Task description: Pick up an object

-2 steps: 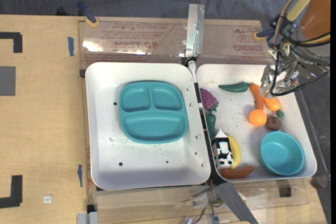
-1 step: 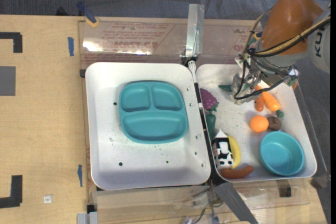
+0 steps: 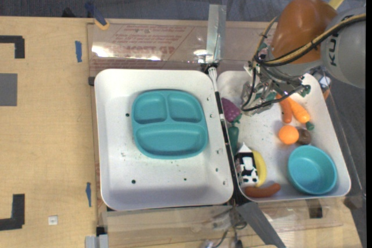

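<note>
2 bins [image 3: 116, 183], 1 tray [image 3: 170, 124], 1 bowl [image 3: 313, 168]; jaws [image 3: 260, 97] state unclear.

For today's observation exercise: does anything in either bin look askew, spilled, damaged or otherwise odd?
Nothing looks spilled or broken. The teal divided plate lies flat in the left bin. In the right bin, toy foods crowd the left wall, and the sausage sits hard against the near rim.

The wooden counter [image 3: 46, 142] is carrying two shallow white bins side by side, the left bin [image 3: 110, 183] and the right bin [image 3: 340, 154] touching along one edge.
</note>
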`<act>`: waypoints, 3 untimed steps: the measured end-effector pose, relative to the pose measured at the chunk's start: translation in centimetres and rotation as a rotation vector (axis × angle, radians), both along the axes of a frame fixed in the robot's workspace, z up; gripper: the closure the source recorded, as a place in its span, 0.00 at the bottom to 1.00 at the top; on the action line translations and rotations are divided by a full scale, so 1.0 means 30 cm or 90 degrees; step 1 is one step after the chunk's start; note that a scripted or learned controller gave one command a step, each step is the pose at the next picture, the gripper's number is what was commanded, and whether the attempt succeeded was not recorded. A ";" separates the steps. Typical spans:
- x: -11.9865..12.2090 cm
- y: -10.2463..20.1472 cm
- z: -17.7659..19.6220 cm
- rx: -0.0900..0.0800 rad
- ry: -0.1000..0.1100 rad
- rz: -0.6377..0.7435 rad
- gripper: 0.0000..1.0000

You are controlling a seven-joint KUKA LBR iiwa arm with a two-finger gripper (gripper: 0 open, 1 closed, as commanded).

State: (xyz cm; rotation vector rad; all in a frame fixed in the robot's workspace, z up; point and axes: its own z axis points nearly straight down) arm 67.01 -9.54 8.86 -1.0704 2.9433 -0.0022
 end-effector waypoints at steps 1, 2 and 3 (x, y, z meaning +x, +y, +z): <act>-0.085 -0.186 0.000 -0.003 0.000 0.136 1.00; -0.098 -0.424 -0.006 -0.002 0.003 0.468 1.00; -0.085 -0.364 -0.009 0.011 -0.002 0.478 0.00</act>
